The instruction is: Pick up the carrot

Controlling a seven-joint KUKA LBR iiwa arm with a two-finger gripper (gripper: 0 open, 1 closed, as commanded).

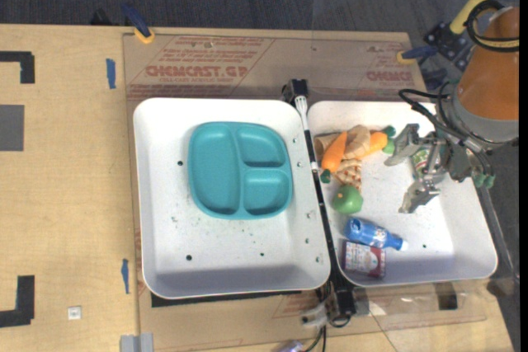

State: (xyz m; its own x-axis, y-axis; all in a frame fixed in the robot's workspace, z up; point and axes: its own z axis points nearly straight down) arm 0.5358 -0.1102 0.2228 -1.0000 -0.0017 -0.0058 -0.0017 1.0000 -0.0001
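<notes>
The arm is grey with a wide orange band, black cables looping beside its metal claw.

The surface is light wood, marked with black tape corners and blue tape tabs. A printed cardboard sheet lies flat on it. 2 shallow white bins rest on the sheet, touching: left bin, right bin.

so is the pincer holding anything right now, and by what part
Nothing is held. The pincer hangs open over bare floor of the right bin, apart from the carrot.
</notes>
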